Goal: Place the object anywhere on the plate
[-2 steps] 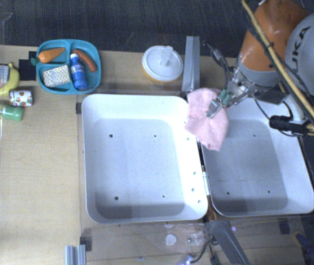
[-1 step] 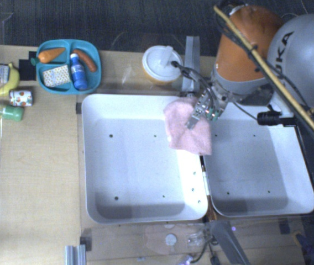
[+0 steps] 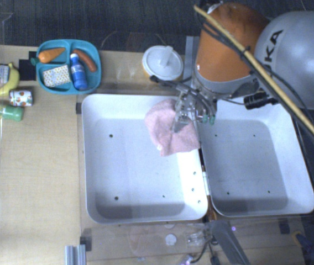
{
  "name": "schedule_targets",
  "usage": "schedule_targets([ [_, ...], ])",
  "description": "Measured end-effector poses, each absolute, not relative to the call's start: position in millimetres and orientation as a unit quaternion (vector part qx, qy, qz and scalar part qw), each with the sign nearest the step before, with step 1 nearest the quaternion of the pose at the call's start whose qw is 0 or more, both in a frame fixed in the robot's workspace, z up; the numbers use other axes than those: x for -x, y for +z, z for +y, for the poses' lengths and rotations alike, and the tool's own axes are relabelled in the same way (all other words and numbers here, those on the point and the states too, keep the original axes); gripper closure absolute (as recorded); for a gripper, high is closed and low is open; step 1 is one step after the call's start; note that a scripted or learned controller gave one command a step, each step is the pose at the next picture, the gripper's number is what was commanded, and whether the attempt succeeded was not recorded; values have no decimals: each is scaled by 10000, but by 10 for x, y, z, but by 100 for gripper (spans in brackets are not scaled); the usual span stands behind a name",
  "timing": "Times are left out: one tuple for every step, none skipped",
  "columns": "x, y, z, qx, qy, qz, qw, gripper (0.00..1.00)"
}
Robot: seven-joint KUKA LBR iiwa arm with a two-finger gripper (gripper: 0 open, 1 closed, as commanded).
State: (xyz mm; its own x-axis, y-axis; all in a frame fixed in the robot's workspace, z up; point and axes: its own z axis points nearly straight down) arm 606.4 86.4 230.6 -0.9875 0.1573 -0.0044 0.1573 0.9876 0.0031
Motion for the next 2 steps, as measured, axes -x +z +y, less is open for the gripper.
schedule_targets([
  [-5946,2274,1365,5,16,10000,30,100],
  [-5947,2276,1363,4,16,10000,32,0],
])
